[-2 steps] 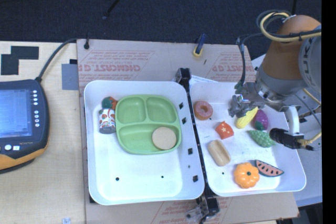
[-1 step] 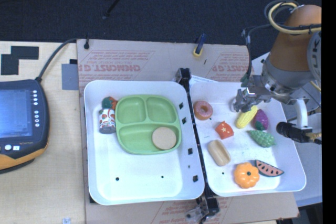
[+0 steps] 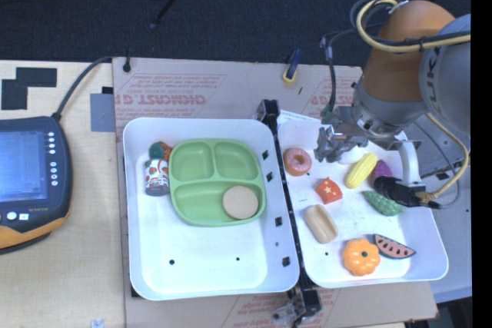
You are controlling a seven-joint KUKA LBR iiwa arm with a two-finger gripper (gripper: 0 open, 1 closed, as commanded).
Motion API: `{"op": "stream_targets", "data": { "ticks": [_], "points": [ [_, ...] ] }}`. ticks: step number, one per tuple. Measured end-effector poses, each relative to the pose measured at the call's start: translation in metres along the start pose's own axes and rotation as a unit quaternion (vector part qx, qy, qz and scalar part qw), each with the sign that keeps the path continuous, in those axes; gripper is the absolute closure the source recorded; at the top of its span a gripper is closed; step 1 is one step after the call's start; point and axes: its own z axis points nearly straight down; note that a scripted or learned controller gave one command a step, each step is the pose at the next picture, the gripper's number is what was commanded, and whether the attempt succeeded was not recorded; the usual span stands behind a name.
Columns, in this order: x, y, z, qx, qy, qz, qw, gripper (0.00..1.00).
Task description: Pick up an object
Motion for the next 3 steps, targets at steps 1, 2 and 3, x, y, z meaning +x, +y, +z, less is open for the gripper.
{"op": "stream_targets", "data": {
  "ticks": [1, 2, 3],
  "points": [
    [0.045, 0.008, 0.013, 0.001, 0.0, 0.001, 1.0, 1.0],
    [0.092, 0.005, 0.003, 0.0, 0.0, 0.0, 1.0, 1.0],
    [0.103, 0.016, 0.003, 0.0, -0.001, 0.001, 1.0, 1.0]
  ]
}}
